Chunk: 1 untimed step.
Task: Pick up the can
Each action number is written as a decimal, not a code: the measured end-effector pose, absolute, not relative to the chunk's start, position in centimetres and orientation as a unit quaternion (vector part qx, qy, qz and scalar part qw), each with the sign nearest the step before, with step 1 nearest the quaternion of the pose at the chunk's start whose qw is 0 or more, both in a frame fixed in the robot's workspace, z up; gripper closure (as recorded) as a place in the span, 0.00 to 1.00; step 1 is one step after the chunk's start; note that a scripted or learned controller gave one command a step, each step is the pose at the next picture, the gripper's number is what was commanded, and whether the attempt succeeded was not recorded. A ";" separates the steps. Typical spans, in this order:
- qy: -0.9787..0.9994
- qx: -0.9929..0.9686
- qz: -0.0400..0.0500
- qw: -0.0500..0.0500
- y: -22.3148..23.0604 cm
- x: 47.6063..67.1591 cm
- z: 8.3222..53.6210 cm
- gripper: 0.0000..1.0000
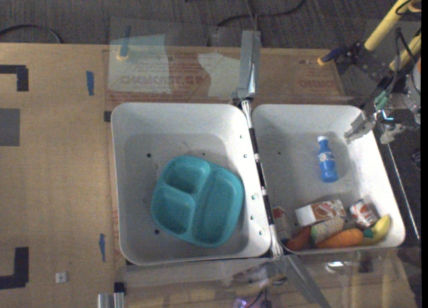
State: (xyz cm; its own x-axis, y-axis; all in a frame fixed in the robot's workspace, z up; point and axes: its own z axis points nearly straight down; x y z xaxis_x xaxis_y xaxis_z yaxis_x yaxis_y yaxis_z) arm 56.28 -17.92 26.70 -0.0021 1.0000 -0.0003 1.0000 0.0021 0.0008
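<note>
A small red and white can point(364, 212) lies near the front right corner of the right bin point(294, 123), beside a banana point(380, 228). My gripper point(369, 129) hangs over the bin's far right edge, well behind the can and to the right of a blue bottle point(327, 158). Nothing shows in its grasp.
A carton point(321, 212), a carrot point(341, 238) and other small items crowd the right bin's front wall. A red and white item point(279, 220) leans at the divider. The left bin point(134, 133) holds a teal divided plate point(197, 200). Cables and a yellow pole point(393, 13) stand behind my arm.
</note>
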 end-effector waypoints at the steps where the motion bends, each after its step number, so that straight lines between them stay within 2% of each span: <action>1: 0.725 0.689 0.003 0.000 -21.7 52.2 10.2 0.00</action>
State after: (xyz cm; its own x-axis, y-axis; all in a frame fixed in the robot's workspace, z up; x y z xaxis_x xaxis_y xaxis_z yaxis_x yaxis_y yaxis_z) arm 52.23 -21.70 10.16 -0.0506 0.9987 0.0049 0.9987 0.0505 0.0045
